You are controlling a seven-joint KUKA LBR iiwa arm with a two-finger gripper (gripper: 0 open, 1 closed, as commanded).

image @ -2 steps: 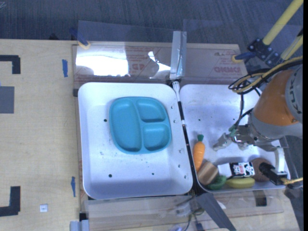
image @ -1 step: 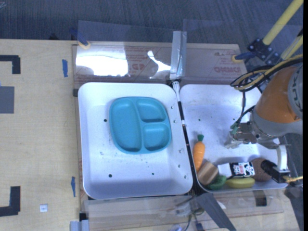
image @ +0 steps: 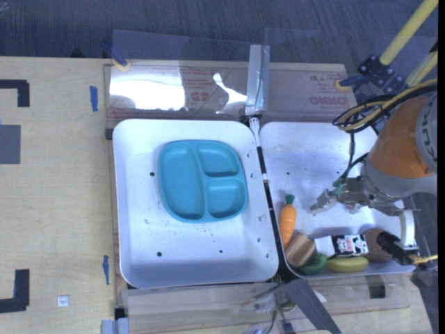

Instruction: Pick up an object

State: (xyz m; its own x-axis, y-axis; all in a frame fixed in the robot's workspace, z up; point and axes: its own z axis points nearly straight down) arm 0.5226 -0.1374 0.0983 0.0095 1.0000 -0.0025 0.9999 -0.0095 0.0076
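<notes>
Hovering over the right bin, the gripper is sitting above bare floor, with nothing visible between its fingers; whether they are spread or pressed together I cannot tell from this slant. The arm is reaching in from the right, wrist angled toward the bin's middle.

Candidate objects are crowding the near edge of the right bin: a toy carrot lying against the divider, a tan rounded piece just below it, a green item, a yellow banana, a small black-and-white carton, and a brown lump. Probably they are bunching there because the bin floor slopes to its walls.

The left bin is carrying a blue divided plate, centred.

Judgement: no grasp yet; the gripper is standing near the carrot and carton, touching neither.
</notes>
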